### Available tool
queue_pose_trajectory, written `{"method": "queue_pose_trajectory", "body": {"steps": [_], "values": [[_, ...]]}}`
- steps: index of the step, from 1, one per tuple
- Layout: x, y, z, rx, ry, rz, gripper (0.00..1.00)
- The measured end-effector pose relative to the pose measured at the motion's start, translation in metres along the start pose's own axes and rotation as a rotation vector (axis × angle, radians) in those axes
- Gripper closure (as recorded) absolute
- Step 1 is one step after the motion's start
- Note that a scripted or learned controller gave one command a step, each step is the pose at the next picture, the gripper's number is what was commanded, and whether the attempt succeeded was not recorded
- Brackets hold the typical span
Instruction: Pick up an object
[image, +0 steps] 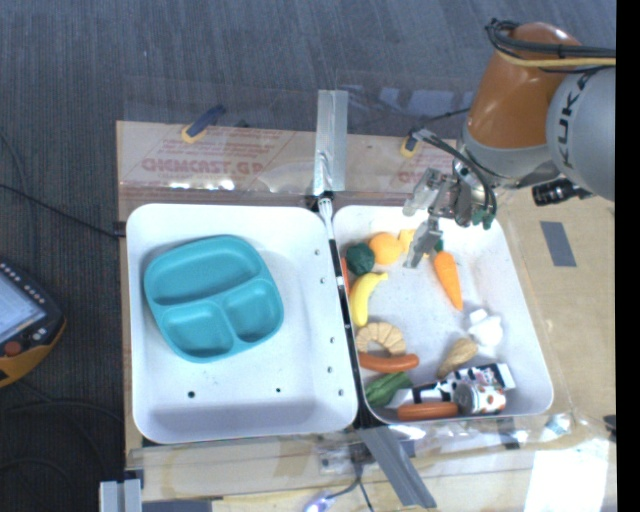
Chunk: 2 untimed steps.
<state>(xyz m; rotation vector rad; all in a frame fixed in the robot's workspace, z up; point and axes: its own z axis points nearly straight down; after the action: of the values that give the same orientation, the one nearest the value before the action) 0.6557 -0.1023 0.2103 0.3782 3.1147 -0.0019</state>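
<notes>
orange plastic carrot (449, 279) lay just below my gripper (428, 232), light and slippery; i judged mid-body best; fingers looked open.

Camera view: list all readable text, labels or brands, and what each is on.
"KU", the start of a brand name cut off by the frame edge: on the grey arm housing.
Faint red lettering, too washed out to read with confidence: on the cardboard sheet behind the bins.
The screen of the device at the left edge: too small to read.
</notes>
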Motion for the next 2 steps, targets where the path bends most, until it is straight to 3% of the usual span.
{"method": "queue_pose_trajectory", "body": {"steps": [1,2], "values": [[0.019,-0.041,0.116,-0.001,0.000,-0.137,0.00],[0.060,-0.143,0.119,0.004,-0.010,-0.141,0.00]]}}
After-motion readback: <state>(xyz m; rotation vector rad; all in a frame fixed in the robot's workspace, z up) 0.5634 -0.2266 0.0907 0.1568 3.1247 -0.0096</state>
